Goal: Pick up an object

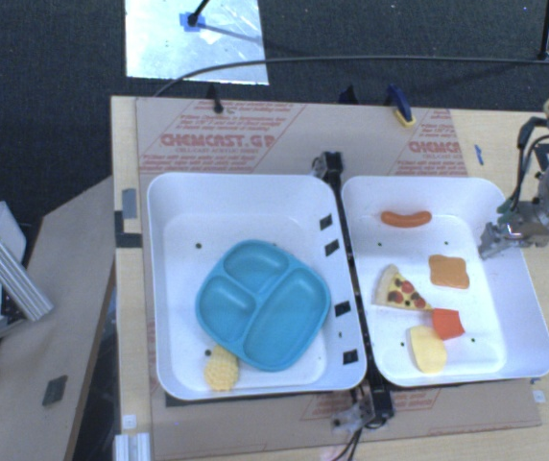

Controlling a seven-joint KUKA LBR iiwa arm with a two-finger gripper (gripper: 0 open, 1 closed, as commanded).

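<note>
Worktop: tan worktop (83,257) over dark carpet, carrying cardboard sheeting and two shallow white bins side by side.
Left bin: left bin (174,200) held a blue divided plate (263,303), with a yellow corn piece (222,370) touching its lower edge.
Right bin: right bin (519,301) held a sausage (406,219) near the far wall, a toast slice (448,272), a pizza slice (401,289), a red block (447,324) and a pale yellow piece (428,350).
Tool: tool (497,237) sat at the right bin's right rim, apart from every item; cannot tell how it was set.
Nearest candidate: toast, judged closest.
Risk 1: red block and yellow piece lay touching, so a descent there could nudge one aside.
Risk 2: toast and pizza lay flat, so a closure might slide over them and come up with nothing.
Risk 3: a low approach from the rim could strike the bin wall.
</note>
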